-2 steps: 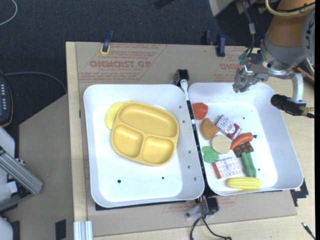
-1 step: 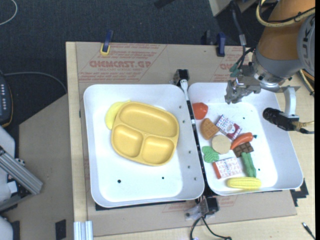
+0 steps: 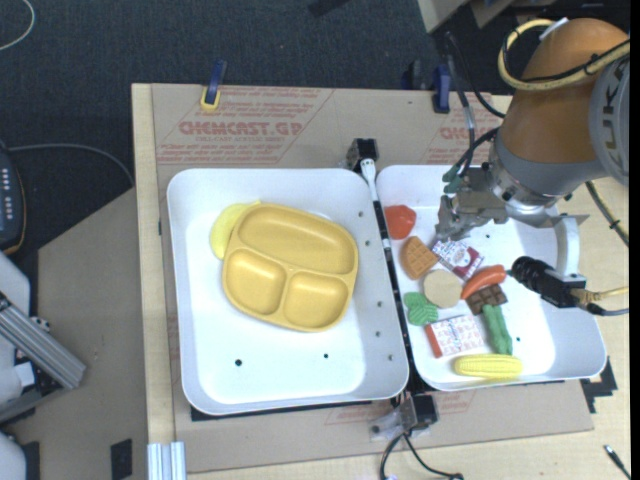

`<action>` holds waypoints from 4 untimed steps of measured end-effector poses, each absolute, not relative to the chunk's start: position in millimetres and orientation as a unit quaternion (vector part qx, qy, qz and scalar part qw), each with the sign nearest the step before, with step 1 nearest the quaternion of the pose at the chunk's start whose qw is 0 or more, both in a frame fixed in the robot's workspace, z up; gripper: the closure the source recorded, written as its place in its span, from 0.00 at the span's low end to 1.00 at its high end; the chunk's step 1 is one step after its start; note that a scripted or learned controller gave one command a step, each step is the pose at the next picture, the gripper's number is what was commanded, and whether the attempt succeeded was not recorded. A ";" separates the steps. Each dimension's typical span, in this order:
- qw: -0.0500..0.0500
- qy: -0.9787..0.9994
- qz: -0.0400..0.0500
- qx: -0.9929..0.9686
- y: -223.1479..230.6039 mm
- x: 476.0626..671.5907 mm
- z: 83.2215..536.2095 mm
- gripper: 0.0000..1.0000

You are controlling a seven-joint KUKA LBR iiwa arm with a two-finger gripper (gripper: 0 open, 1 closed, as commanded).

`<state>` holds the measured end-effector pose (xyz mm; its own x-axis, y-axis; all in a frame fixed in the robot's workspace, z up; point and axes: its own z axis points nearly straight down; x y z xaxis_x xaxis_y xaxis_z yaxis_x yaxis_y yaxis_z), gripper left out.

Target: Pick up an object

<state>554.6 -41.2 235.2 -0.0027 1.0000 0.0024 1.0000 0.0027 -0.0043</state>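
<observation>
The gripper (image 3: 452,230) hangs low over the toy food in the right bin (image 3: 580,353), just above a red-and-white packet (image 3: 458,258). Whether it is open cannot be told. It should drop straight down and pinch only the packet, missing the waffle (image 3: 417,258).

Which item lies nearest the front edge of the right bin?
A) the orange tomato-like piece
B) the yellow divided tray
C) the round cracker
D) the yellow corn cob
D: the yellow corn cob lies along the front of the right bin, below the other toy foods.
</observation>
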 end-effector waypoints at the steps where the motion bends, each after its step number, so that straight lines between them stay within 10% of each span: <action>1: 0.003 -0.708 0.001 -0.706 -13.3 515.4 219.7 1.00; 2: 0.002 -0.708 0.000 -0.707 3.8 477.0 234.5 1.00; 4: 0.002 -0.707 0.001 -0.707 7.2 476.0 217.4 1.00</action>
